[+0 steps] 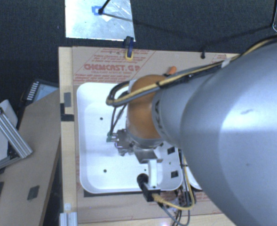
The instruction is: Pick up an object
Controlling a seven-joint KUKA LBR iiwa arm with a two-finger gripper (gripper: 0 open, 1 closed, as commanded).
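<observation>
The arm point(232, 126) is reaching from the right over the left white bin point(89, 140); the gripper point(121, 144) is hanging above the bin's middle, whether released or clenched I cannot tell; the wrist is hiding anything beneath it; two dark dots point(101, 118) are showing on the bin's floor; one clamp point(128, 48) is sitting beyond.

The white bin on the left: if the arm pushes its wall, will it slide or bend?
It probably stays put: the white bin has small dark dots on its floor, perhaps fasteners, and lies flat on the printed board. Its smooth rounded rim looks like moulded plastic, so likely stiff. The glossy surface may be slippery to touch.
</observation>
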